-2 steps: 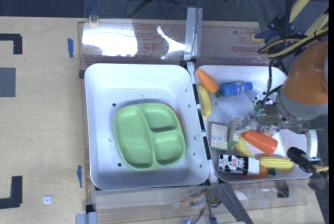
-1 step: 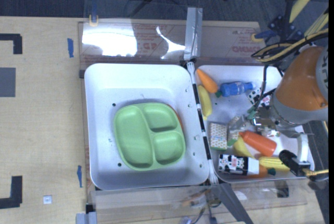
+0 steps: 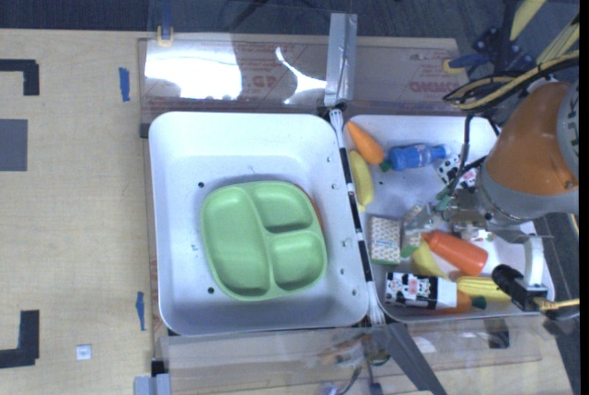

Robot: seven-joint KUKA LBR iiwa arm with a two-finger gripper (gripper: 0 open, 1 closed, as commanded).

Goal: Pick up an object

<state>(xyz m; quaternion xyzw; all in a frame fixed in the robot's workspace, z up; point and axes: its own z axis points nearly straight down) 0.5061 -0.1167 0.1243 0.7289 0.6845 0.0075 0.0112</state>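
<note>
- Two white bins sit side by side on the surface; the left bin [image 3: 175, 154] carries a green divided plate [image 3: 264, 238] lying flat in its middle, well apart from the clutter, so it plays no part in the picking.
- The right bin [image 3: 419, 133] holds the pickable things in a loose heap: a carrot [image 3: 365, 144] at its 11 o'clock corner, a yellow banana-like piece [image 3: 361, 178] just below it, a blue bottle [image 3: 416, 156] at 12 o'clock, and a black-and-white box [image 3: 420, 290] at 6 o'clock.
- The arm [image 3: 538, 154] comes in from 3 o'clock and hangs low over the heap.
- The tool [image 3: 448, 211] is near the bin's centre, just above an orange-red piece [image 3: 456, 249]; I cannot tell whether it is released or clenched.
</note>
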